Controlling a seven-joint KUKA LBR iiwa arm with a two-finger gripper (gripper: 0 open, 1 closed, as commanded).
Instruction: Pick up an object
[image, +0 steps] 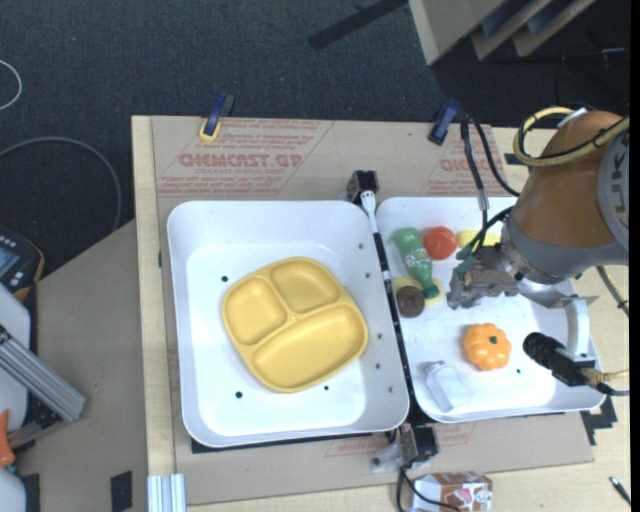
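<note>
Although the gripper (468, 288) hangs low over the right bin (520, 395), nothing shows in its grasp, so the pick is judged not yet made. The likeliest candidate, an orange pumpkin (487, 346), sits on the bin floor, and every other place here is given from it. The gripper stands just beyond the pumpkin, toward the far side of the bench and a little to the view's left, near it but apart from it. Whether the tool is spread wide or drawn narrow cannot be told at this slant, because the grey wrist hides its working end. The arm (570, 200) rises behind and to the view's right of the pumpkin. Farther beyond the pumpkin, near the far rim, lie a red tomato (438, 241) and a small yellow piece (467, 239), with a green bottle (411, 256) to their view-left. A brown round piece (408, 299) lies level with the gripper on the same side, and a pale crumpled item (442, 385) lies nearer the camera than the pumpkin (its material is unclear). Well to the view's left of the pumpkin, the left bin (200, 300) bears a yellow divided plate (293, 323). What is left, by this reading, is the whole grasp: settling over one object, closing on it and lifting it clear.
</note>
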